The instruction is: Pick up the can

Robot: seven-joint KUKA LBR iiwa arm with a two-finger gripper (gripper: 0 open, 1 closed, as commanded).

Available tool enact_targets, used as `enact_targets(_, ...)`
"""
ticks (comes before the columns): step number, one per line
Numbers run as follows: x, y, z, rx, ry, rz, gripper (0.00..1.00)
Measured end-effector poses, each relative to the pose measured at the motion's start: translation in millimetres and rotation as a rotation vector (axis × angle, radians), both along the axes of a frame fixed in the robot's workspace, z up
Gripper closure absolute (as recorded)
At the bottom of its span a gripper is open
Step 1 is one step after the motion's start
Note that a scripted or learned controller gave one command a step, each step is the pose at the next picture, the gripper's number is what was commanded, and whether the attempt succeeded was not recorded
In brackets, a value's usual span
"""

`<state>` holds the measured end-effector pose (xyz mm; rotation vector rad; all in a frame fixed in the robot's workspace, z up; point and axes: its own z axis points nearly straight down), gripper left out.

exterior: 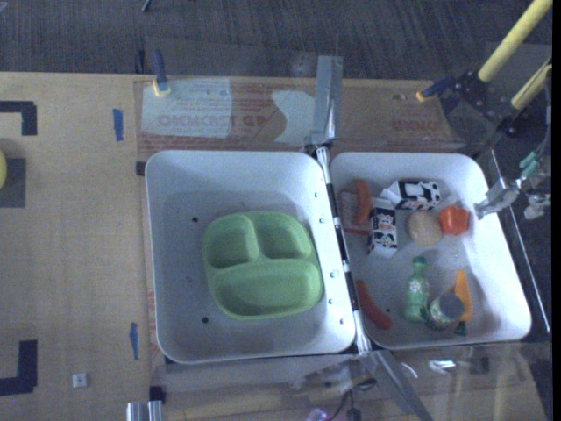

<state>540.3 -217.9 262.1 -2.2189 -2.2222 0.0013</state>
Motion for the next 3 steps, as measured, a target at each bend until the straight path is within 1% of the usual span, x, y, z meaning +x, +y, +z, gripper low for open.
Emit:
enact_targets(1,94,43,-113,0.0,-0.002,0.121,0.0)
enact_targets(2,126,64,-147,-0.008,-0.028,0.094,0.0)
enact_targets(3,128,64,-136,-0.011,-0.033,0.097,1.0)
